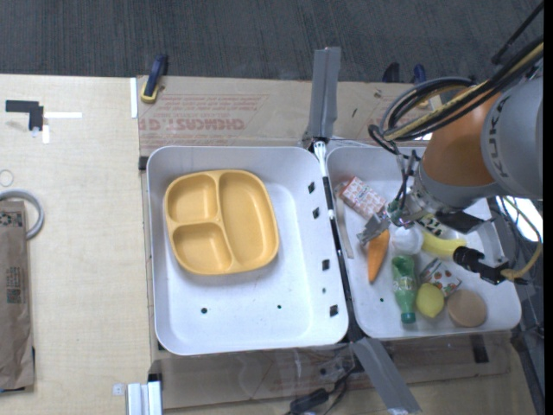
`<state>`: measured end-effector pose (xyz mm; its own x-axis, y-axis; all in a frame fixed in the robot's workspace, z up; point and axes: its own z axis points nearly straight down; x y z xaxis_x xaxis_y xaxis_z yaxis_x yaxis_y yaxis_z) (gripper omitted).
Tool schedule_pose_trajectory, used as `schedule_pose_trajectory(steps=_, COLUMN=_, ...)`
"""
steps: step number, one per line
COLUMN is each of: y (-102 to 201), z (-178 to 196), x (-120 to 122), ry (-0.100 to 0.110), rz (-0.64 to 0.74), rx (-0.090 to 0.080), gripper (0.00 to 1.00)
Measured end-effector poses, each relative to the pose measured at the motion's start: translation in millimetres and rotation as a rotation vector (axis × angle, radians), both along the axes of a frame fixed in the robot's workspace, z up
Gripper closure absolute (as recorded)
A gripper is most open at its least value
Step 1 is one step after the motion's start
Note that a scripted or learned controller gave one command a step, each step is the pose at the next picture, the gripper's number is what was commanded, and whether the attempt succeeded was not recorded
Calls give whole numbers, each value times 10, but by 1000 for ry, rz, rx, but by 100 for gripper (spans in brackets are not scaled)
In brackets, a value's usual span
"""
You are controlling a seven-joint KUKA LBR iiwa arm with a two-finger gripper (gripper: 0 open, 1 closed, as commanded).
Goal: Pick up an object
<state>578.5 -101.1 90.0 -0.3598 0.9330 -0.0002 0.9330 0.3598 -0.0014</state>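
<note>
1. The jaws (386,225) hang low in the right bin (497,318), right of frame centre; how far open, I cannot tell.
2. The carrot (377,256) lies directly beneath them.
3. A yellow divided plate (221,221) sits in the left bin (233,327).

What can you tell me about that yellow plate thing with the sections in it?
The yellow plate is a rounded, divided tray that looks like smooth plastic. Raised ridges split it into three compartments: two smaller ones on the left, one above the other, and a long one on the right. Nothing lies in any of them. It sits flat, right side up, in the upper left part of the left white bin, resting on the bin floor. The arm is over the other bin.
</note>
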Motion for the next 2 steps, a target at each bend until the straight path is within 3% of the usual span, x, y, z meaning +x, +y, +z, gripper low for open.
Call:
schedule_pose_trajectory(steps=1, y=-15, z=67, x=-1, ry=2, rz=-4, rx=0, gripper=100)
schedule_pose_trajectory(steps=2, y=-62, z=-2, x=-128, ry=1, rz=596, rx=2, gripper=100)
